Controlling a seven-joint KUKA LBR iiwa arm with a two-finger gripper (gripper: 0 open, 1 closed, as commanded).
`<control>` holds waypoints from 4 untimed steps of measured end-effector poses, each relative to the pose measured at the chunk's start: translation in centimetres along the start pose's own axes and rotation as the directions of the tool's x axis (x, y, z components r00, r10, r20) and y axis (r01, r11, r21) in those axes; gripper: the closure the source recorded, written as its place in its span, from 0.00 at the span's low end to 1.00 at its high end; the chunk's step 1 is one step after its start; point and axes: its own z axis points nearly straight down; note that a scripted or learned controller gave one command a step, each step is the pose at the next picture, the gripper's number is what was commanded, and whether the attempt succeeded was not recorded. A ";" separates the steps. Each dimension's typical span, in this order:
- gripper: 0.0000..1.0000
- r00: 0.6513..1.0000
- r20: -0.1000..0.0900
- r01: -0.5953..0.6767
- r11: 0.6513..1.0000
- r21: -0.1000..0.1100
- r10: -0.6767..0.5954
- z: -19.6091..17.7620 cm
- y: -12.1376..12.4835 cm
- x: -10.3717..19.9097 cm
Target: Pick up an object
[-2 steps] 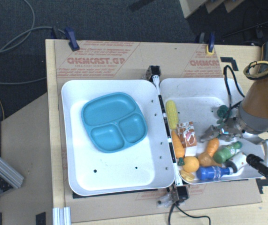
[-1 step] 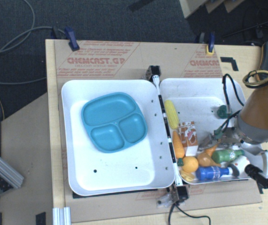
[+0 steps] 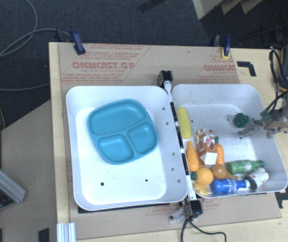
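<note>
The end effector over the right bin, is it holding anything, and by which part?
Cannot be told. The end effector sits beside a small dark green object, but the view is too blurred to show any hold.

A small dark green round object (image 3: 240, 119) lies alone on the right bin's floor, near its far right corner, well apart from the rest. A yellow plastic corn cob (image 3: 184, 122) lies lengthwise along the bin's left wall. Beside it sits a brown and white packet (image 3: 205, 139). An orange plastic carrot (image 3: 192, 157) lies along the left wall below the corn. Toward the near edge cluster a round orange fruit (image 3: 205, 175), a green bottle (image 3: 244, 166) lying on its side, and a blue bottle (image 3: 229, 186) lying on its side against the near wall, with a white piece (image 3: 260, 177) touching its right end.
</note>
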 end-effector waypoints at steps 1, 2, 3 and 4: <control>0.00 1.000 -0.009 0.011 1.000 0.007 -0.011 3.7 5.1 9.2; 0.00 1.000 -0.002 0.002 1.000 -0.014 -0.002 5.7 3.2 9.4; 0.00 1.000 0.002 -0.002 1.000 -0.029 0.002 6.2 1.4 11.3; 0.00 1.000 0.003 -0.004 0.999 -0.044 0.004 6.3 -0.2 11.4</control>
